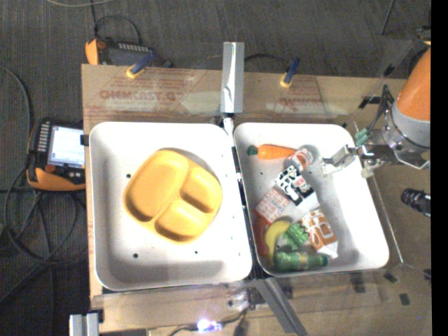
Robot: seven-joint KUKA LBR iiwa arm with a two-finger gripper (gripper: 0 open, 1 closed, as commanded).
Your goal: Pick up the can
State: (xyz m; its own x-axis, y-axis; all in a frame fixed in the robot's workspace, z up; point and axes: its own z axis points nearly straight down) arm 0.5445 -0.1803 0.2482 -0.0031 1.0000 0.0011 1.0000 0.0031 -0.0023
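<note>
Gripper (344, 157) over right bin's (371, 208) upper right edge, finger spread impossible to tell, nothing visibly held; can (297, 179) lies in same bin, upper middle, just below carrot (276, 151); yellow divided tray (175, 194) in left bin (105, 257).

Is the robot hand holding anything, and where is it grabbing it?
Nothing. The gripper hangs over the right bin's far corner with nothing between its fingers. The can lies just beside it.
</note>
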